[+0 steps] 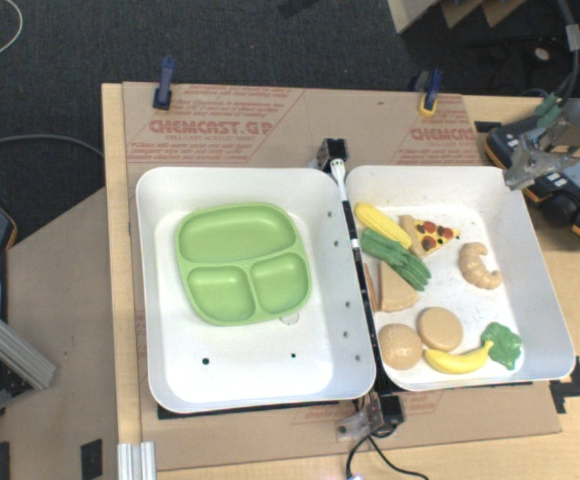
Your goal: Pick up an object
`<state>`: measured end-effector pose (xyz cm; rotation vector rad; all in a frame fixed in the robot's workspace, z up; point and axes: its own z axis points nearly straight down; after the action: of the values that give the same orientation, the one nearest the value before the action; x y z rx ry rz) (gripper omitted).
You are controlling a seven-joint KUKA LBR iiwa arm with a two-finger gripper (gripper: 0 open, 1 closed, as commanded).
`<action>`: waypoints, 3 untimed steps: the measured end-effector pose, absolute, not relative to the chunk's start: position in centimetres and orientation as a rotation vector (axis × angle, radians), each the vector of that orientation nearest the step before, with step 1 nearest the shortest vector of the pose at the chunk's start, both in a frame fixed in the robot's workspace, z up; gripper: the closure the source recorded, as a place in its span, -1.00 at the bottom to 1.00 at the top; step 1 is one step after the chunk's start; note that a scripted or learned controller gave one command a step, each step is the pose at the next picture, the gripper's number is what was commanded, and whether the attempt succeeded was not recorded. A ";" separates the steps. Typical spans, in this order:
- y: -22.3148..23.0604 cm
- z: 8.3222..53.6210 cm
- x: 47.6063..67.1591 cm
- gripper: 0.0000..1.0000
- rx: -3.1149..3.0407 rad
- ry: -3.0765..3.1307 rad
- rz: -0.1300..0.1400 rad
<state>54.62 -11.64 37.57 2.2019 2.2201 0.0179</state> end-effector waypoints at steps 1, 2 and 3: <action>-2.5 50.4 56.1 1.00 2.198 2.226 0.024; 6.1 41.8 47.5 1.00 2.216 2.241 -0.011; 12.0 54.3 47.9 1.00 2.207 2.226 0.025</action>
<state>47.94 11.95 54.26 2.2066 2.2258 0.0247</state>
